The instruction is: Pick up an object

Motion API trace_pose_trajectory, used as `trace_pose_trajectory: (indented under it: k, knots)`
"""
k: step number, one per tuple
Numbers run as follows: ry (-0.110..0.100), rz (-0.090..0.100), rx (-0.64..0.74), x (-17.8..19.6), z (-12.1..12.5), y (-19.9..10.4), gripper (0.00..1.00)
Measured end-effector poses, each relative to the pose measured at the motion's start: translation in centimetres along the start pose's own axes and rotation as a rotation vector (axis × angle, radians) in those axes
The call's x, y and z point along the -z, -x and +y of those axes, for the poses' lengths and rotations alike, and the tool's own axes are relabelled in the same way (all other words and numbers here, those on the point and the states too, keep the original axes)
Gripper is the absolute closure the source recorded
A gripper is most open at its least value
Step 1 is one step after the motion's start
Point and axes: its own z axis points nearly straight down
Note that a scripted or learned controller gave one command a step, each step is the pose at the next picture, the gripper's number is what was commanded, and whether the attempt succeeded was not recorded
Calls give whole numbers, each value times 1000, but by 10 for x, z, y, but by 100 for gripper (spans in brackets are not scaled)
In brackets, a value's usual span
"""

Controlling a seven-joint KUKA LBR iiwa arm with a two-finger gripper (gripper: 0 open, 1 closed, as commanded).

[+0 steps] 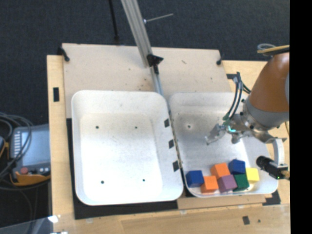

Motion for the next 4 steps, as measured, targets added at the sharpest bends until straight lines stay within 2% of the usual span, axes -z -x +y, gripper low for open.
trace_pose_trajectory:
  k: [1,3,4]
  knots:
    - [5,-2,-3,2,1,0,0]
    - [-1,-2,-5,-97,-4,11,0]
    - [9,-2,-13,-83,-1,12,100]
